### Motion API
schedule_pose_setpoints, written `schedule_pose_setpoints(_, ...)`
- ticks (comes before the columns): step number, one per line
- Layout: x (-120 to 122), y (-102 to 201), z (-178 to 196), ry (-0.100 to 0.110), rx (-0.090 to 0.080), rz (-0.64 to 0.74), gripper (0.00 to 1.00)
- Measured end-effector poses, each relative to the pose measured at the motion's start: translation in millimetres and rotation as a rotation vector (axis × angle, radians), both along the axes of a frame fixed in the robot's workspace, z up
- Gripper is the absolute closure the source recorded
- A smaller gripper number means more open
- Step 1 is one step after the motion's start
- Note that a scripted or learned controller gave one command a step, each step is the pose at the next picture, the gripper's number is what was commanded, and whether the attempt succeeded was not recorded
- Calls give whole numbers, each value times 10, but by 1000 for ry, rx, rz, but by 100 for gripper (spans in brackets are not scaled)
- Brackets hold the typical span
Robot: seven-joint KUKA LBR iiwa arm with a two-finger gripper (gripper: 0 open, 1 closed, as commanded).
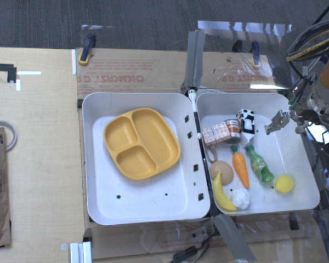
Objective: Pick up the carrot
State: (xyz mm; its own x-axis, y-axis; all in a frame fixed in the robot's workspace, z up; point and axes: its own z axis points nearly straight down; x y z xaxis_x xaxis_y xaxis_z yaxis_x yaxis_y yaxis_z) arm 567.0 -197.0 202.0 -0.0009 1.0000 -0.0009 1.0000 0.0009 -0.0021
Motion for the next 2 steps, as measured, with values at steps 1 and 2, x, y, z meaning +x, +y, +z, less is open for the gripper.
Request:
schedule_pose_setpoints(1, -54, 581, -746, -1, 0, 238, 0)
schedule_pose_setpoints(2, -404, 166, 101, -2, -1, 256, 0)
